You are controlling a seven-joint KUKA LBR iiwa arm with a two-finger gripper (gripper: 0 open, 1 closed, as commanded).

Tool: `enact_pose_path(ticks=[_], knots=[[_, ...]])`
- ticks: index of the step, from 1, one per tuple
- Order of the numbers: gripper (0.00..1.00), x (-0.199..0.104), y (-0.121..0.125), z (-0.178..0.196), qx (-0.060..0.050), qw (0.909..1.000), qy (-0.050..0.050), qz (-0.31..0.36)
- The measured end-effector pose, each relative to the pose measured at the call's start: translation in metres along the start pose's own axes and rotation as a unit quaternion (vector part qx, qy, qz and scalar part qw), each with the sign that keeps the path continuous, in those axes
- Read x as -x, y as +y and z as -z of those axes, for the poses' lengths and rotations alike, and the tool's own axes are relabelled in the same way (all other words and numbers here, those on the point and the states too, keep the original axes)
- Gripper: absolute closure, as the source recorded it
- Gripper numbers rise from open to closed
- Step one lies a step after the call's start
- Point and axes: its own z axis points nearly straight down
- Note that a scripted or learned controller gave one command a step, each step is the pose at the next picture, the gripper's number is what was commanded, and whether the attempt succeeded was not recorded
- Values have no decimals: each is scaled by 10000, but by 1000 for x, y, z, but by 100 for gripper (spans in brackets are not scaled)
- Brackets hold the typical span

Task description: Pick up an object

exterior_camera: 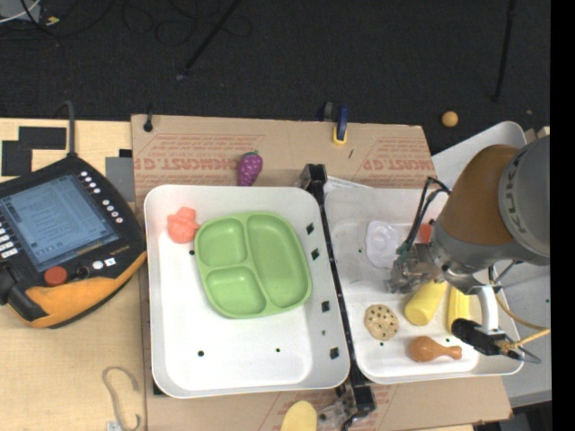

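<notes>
Camera view — arm low over the right bin (359, 348), jaws (406, 275) beside a yellow piece.
Whether the jaws are apart or together cannot be told; the yellow cylinder (422, 302) lies just below them, touching or nearly so. A cookie (381, 321) and a drumstick (434, 349) lie near the bin's front edge — a corn cob (459, 307) beside the cylinder. The left bin (171, 357) carries a green divided plate (252, 264) and a pink toy (181, 225).

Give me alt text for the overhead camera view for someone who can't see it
A grey robot arm reaches from the right into the right white bin, its gripper low beside a yellow block, cookie and drumstick. The left bin holds a green divided tray and pink toy.
</notes>
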Motion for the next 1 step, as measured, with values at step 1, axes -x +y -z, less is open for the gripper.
enact_pose_path(ticks=[1], knots=[[100, 4, 5, 62, 33, 10000, -13, 46]])
